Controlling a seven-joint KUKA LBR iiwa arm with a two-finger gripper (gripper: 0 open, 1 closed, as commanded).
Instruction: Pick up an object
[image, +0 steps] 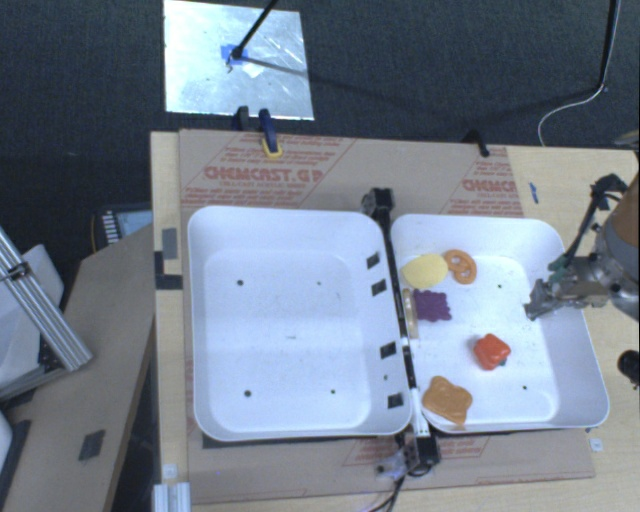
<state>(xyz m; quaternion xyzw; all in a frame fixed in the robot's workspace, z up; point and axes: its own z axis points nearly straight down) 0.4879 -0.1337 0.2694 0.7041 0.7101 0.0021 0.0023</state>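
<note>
I see the gripper (537, 303) hanging over the right bin's (560, 405) right edge, apart from every object; its fingers are too blurred for me to tell whether they are open or closed. Inside lie a yellow piece (425, 269), pretzel (460, 265), purple piece (432, 305), red pepper (491, 351) and, nearest, what looks like toast (446, 400).

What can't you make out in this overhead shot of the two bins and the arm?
- The tool, camera view: small and blurred, so its finger state cannot be told.
- The arm: cut off by the right edge of the view.
- The purple toy in the right bin: too small and blurred to name what it is.
- The yellow toy and pretzel toy: touching or apart, unclear.
</note>
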